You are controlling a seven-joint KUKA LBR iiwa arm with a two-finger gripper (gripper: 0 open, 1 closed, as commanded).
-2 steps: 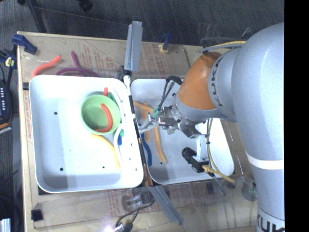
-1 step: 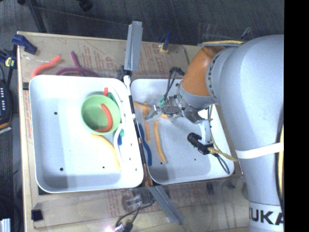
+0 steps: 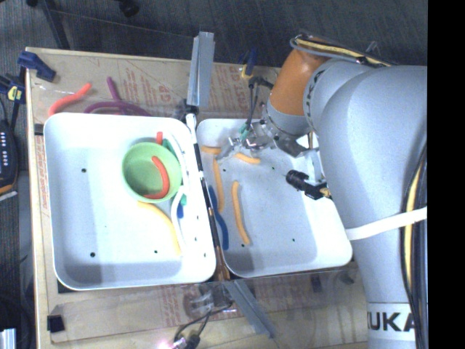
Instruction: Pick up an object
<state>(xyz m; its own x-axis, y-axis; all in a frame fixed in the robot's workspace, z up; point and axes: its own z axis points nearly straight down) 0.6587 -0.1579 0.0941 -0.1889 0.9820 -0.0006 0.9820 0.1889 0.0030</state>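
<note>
Grey arm (image 3: 363,137) bent low over right bin (image 3: 305,246), tool (image 3: 243,140) at far corner, finger state unclear

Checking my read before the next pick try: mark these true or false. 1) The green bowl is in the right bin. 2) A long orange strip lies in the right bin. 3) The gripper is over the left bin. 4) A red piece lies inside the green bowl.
1) False: the green bowl sits in the left bin.
2) True: the orange strip lies in the right bin.
3) False: the gripper is at the right bin's far corner.
4) True: red piece.
</note>
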